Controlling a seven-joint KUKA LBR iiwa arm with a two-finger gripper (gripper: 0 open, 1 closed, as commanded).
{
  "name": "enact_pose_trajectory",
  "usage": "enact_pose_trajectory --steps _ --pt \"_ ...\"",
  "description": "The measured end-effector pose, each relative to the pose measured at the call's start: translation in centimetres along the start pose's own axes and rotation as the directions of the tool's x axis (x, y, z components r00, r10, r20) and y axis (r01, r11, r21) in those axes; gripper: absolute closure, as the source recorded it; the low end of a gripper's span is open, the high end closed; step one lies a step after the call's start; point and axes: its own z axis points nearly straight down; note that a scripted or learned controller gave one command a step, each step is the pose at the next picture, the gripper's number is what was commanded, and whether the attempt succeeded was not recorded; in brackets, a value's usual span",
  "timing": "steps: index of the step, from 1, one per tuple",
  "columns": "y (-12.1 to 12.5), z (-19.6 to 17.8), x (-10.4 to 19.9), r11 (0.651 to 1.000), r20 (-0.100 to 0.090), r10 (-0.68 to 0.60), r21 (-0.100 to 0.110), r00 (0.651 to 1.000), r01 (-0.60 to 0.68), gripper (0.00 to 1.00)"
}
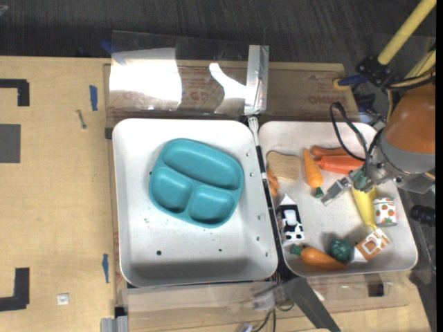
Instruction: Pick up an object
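Jaws are being held slightly parted and empty over the right bin, presumably poised to pick. Below them, a carrot and yellow banana are being left loose. Farther left, a teal tray is being kept apart. No writing can be read.
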Motion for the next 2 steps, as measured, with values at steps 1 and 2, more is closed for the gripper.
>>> enact_pose_trajectory --steps 1,2 --pt "-1.1 4.9 -4.5 0.970 -0.023 0.242 -0.024 0.970 -0.243 0.00" --pt "-2.1 4.9 -4.6 0.972 -0.018 0.232 -0.043 0.973 -0.232 0.00"
